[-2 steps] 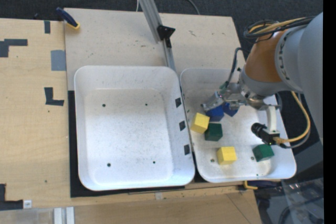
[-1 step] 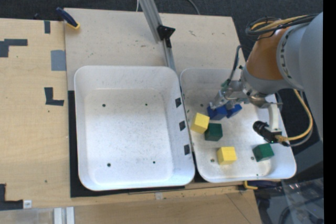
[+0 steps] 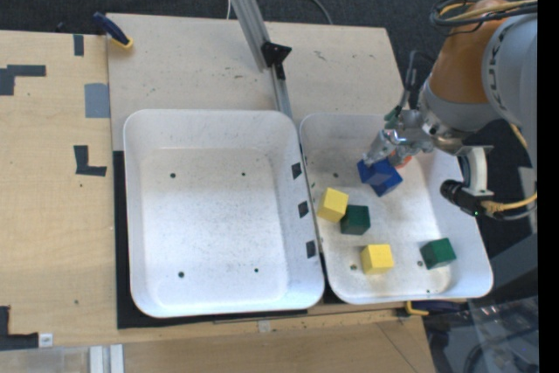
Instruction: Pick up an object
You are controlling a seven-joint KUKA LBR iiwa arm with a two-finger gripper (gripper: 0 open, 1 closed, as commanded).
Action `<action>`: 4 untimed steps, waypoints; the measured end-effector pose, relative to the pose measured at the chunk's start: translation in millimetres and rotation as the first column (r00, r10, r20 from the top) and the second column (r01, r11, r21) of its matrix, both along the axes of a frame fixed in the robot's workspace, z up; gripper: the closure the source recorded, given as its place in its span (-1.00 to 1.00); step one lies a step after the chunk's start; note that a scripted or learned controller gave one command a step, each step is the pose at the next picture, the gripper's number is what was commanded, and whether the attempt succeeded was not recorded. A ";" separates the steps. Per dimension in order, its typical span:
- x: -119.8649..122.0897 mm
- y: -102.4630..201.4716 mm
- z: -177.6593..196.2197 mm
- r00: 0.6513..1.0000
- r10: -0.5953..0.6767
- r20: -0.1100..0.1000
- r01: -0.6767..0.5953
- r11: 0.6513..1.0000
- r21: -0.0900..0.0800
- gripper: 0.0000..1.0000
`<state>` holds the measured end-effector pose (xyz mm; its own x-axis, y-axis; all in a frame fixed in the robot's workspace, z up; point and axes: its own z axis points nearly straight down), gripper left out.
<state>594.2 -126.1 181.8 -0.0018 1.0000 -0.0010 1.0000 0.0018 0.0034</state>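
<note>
A blue cube [image 3: 381, 176] sits in the upper middle of the right bin [image 3: 463, 279]. My gripper [image 3: 385, 156] is directly over it, touching or nearly touching its top edge, and the metal wrist hides the cube's far side. Whether the cube is gripped or still resting on the bin floor cannot be made out. Elsewhere in this bin are a yellow cube [image 3: 333, 203] beside a dark green cube [image 3: 355, 219], another yellow cube [image 3: 377, 258] near the front, and a green cube [image 3: 438, 253] at the front right.
The left bin [image 3: 140, 214] lies alongside, sharing a raised rim with the right one. A slanted metal pole [image 3: 247, 0] crosses the bench behind the bins. The arm's cables [image 3: 476, 192] hang over the right bin's right edge.
</note>
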 end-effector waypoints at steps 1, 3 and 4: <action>-0.2 -6.4 44.3 1.000 -0.001 -0.001 0.001 1.000 0.000 1.00; 1.2 42.1 80.0 1.000 0.003 -0.007 -0.003 1.000 0.001 1.00; -2.7 103.2 65.4 1.000 0.006 -0.008 -0.005 1.000 0.003 1.00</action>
<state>591.5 -22.9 247.3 -0.0073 1.0000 0.0017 1.0000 0.0073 -0.0043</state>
